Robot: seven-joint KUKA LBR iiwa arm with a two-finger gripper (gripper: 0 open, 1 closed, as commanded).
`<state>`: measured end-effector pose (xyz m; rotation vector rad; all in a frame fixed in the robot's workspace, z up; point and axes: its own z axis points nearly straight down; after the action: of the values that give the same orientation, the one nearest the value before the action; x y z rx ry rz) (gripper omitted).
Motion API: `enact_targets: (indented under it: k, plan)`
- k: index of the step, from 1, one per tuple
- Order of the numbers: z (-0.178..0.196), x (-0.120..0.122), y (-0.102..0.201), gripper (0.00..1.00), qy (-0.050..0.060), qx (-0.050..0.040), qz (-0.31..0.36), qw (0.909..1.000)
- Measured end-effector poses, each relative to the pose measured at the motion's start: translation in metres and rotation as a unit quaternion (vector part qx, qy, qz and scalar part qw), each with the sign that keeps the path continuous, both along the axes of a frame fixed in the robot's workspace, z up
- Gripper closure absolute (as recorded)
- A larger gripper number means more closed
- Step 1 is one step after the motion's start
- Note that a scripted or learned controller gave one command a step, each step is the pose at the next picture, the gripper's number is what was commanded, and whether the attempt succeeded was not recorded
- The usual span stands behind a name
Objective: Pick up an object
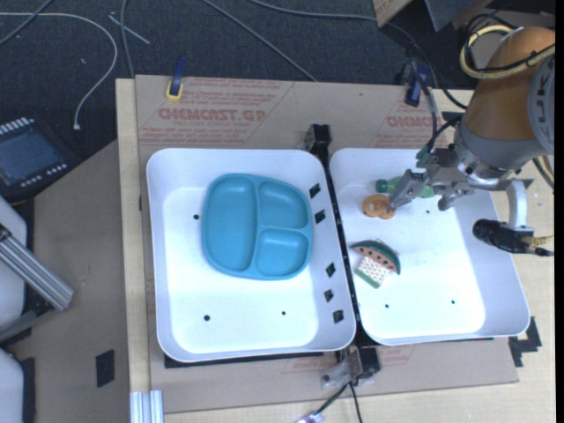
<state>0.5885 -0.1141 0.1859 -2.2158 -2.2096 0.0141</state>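
A grey robot arm with an orange band reaches in from the right, and its claw hangs low over the far part of the right-hand white bin. Whether the claw is released or clenched cannot be told from here; nothing is visibly caught in it.

Just to the left of the claw, almost touching it, lies a small green object. A little nearer the viewer than that, to the claw's lower left, sits a small tan ring-shaped piece, like a tiny pretzel or doughnut. Further toward the viewer, and still left of the claw, a toy watermelon slice rests on the bin floor, well apart from the claw.

Far left of the claw, past the divider between the bins, the left-hand white bin holds a blue divided plate with three compartments. Both bins sit on a cardboard-covered worktop.
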Motion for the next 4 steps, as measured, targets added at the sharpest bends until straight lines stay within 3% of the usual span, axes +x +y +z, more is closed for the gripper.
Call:
enact_targets:
  k: [1, 3, 4]
  plan:
    - [0.007, 0.003, 0.0, 0.0, -0.007, -0.0008, 0.001, 1.0]
    - [-0.098, -0.008, -0.003, 0.0, -0.005, 0.0001, 0.001, 1.0]
    - [-0.084, -0.007, -0.003, 1.0, -0.008, -0.0003, 0.001, 1.0]
